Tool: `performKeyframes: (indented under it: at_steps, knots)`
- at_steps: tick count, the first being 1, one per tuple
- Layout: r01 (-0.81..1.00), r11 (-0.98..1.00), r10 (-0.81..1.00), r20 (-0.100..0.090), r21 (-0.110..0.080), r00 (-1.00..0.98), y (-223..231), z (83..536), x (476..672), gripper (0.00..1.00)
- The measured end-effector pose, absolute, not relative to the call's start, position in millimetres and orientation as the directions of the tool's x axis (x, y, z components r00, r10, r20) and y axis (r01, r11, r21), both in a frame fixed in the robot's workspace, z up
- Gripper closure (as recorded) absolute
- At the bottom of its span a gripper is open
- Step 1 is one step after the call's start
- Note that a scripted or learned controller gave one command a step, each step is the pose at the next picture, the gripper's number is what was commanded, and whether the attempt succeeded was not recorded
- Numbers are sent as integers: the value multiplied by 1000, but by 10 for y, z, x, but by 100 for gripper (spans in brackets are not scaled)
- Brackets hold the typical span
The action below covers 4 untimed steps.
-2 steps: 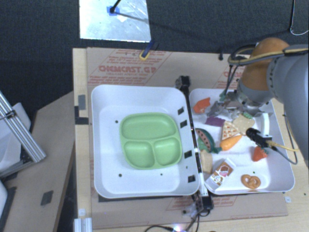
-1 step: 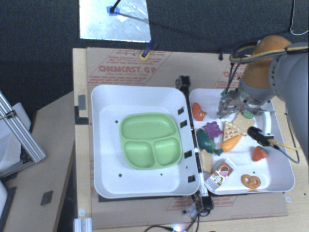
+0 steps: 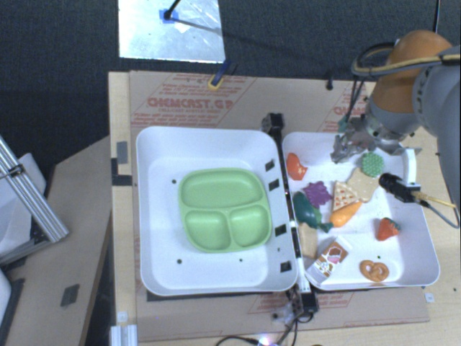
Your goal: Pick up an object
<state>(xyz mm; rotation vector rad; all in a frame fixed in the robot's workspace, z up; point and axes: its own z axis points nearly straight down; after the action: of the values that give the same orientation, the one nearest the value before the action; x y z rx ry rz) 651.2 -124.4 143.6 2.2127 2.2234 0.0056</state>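
My gripper (image 3: 346, 148) hangs over the back of the right bin (image 3: 421, 265), above bare white floor. Several toy foods lie in this bin. A green round piece (image 3: 372, 164) lies just right of the gripper. A red-orange piece (image 3: 295, 166) lies to its left. In front of it are a purple grape bunch (image 3: 316, 192), a pizza slice (image 3: 346, 192), an orange carrot (image 3: 346, 213) and a dark green vegetable (image 3: 308, 213). Nearer the front lie a red strawberry (image 3: 387, 228), a pretzel (image 3: 374, 269) and a small carton (image 3: 328, 259). I see nothing held in the gripper.
The left bin (image 3: 158, 265) holds a green divided plate (image 3: 223, 209). A black divider with clips (image 3: 282, 186) runs between the bins. A black part with a yellow cable (image 3: 395, 185) juts out beside the wrist. The grey arm with its orange band (image 3: 410, 71) enters from the upper right.
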Motion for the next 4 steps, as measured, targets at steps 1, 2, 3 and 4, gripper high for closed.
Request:
performKeyframes:
  at_steps: [1,2,3,4]
  knots:
    - [1000,5,1000,0,5,-5,-1221,1923,6439,100]
    - [1000,6,1000,-1,6,-6,-1222,2272,6453,100]
    - [1000,8,1000,1,1,-8,-754,2375,6244,100]
    - [1000,8,1000,1,-1,-8,-227,2286,5943,100]
